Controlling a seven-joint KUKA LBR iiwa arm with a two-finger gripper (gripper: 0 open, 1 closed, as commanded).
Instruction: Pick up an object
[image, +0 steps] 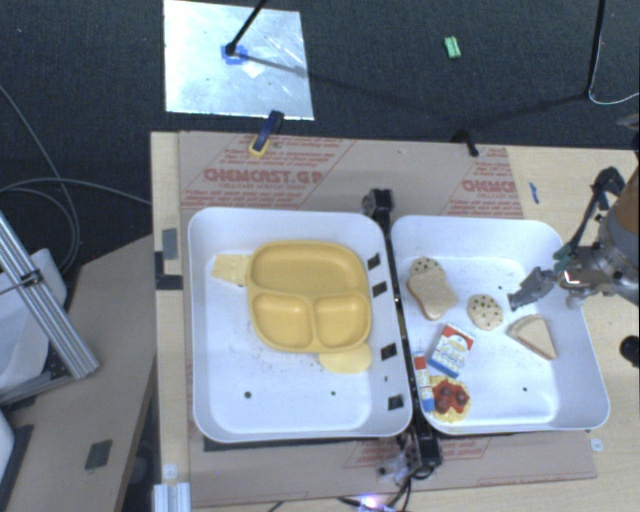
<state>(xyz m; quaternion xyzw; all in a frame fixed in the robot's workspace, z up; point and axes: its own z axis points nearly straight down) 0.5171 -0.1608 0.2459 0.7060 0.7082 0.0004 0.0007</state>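
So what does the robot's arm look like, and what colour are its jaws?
The arm coming in from the right edge is grey metal, with a bit of orange-brown at the frame's edge. A thin black cable loops over its top. Its gripper looks dark grey to black and blocky, with a small reddish spot behind it. The jaws are too small and dark to make out clearly.

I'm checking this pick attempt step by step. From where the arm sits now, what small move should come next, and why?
Probably a short descent toward the wedge-shaped slice. The hand sits over the right bin near its right side, with nothing seen between its tips, and the slice lies just below it in the view, apart from the small cookie, so it looks like the nearest uncrowded target.
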